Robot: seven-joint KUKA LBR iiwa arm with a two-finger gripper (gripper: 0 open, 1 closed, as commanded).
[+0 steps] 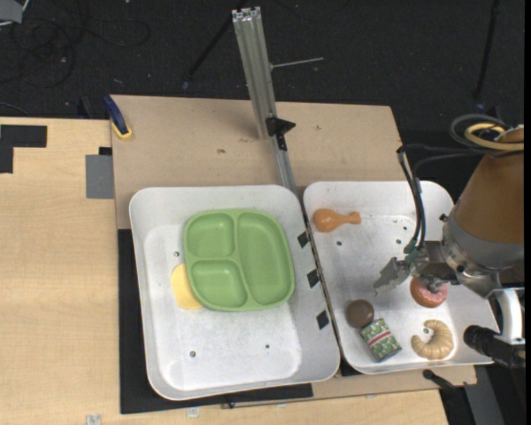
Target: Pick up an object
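One pincer [410, 273]: lowered into the right bin [372, 237]; whether spread or pressed together cannot be told.
Nearest object: pink round piece [428, 292], just beside the pincer, not seen gripped.
Other candidates: brown ball [360, 312], green packet [380, 339], croissant [434, 338], orange drumstick [334, 220].
Left bin [230, 361]: green divided plate [239, 259] over a yellow item [182, 289].
Progress: nothing judged lifted; grasp and raise remain.

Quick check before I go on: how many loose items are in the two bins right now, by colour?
Green: 2, the divided plate and the small packet
Yellow: 1, the piece partly under the plate
Orange: 1, the drumstick-shaped toy
Brown: 1, the ball
Tan: 1, the croissant
Red-pink: 1, the round item at the gripper
Total: 7
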